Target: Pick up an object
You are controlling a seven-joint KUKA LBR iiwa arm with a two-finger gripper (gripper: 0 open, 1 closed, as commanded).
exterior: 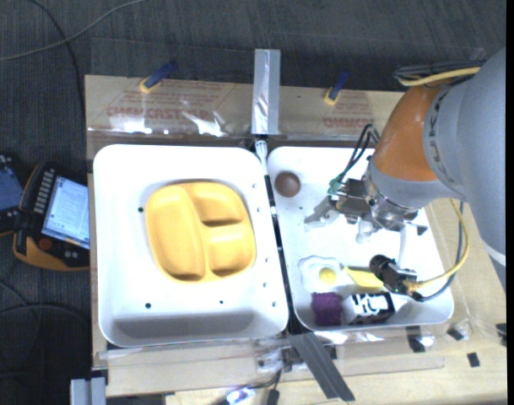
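My gripper [326, 211] hangs over the middle of the right bin [434, 310], reaching in from the right below the orange band. A small brown ball [287, 182] lies in the bin's far left corner, up and left of the gripper. A toy fried egg [321, 271] lies nearer the front, below the gripper. Beside the egg are a yellow piece [364, 278], a purple block [327, 307] and a black-and-white object [373, 305] along the front wall. I see nothing held by the gripper.
The left bin [121, 310] holds a yellow divided plate [201, 229]. A metal divider strip [266, 91] stands behind the bins. Cables loop off the arm over the right bin's right side. A handheld pendant [54, 218] lies left of the bench.
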